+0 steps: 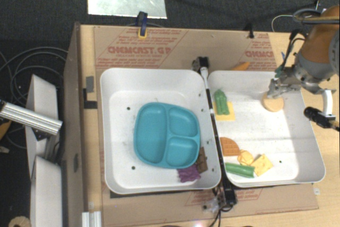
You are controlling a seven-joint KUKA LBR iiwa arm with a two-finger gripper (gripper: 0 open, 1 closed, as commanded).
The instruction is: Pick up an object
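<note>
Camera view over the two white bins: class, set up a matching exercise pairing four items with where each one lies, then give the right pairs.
Items:
1. teal divided plate
2. purple piece
3. round tan disc
4. orange piece

Places:
A. outside the bins, on the bench behind the right bin
B. middle of the left bin
C. right bin's far side, just under the hand
D. left bin's near right corner

Pairs: 1-B, 2-D, 3-C, 4-A

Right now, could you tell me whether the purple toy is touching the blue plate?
Touching. In the camera view the purple toy lies against the lower edge of the blue plate in the left bin, with no white showing between them.
</note>
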